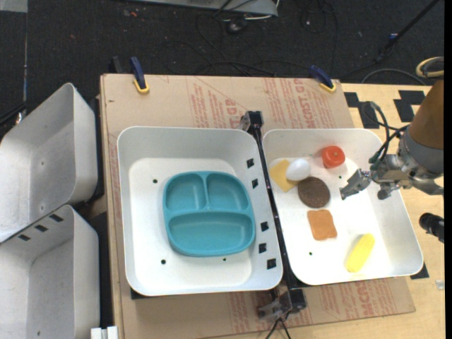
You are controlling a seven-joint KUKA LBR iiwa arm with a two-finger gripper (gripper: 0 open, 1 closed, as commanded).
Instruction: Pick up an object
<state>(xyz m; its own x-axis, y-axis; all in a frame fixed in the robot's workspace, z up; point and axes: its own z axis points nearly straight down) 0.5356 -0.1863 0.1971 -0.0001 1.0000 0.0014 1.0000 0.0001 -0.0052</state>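
Yellow and oblong, a banana-like toy (360, 252) lies nearest the lens in the right bin (395, 263), near its front right corner. KUKA's grey arm (424, 147) reaches over that bin's right rim, its gripper (367, 182) hanging low above the white floor, fingers (352, 186) spread apart and pinching nothing. Just left of the fingertips sits a brown disc (313, 191), touching a white egg (299, 168) that rests on a yellow wedge (281, 175); a red piece (333, 157) stands behind them and an orange square (322, 224) lies in front, apart from the disc. Next door, the left bin (141, 210) holds a teal divided plate (209, 213), centred with open white floor on every side. Both bins sit on a cardboard-topped bench (205, 97) held by blue-and-yellow clamps (140, 78), above dark carpet strewn with cables (296, 20). Bare floor lies between the gripper and the banana-like toy.
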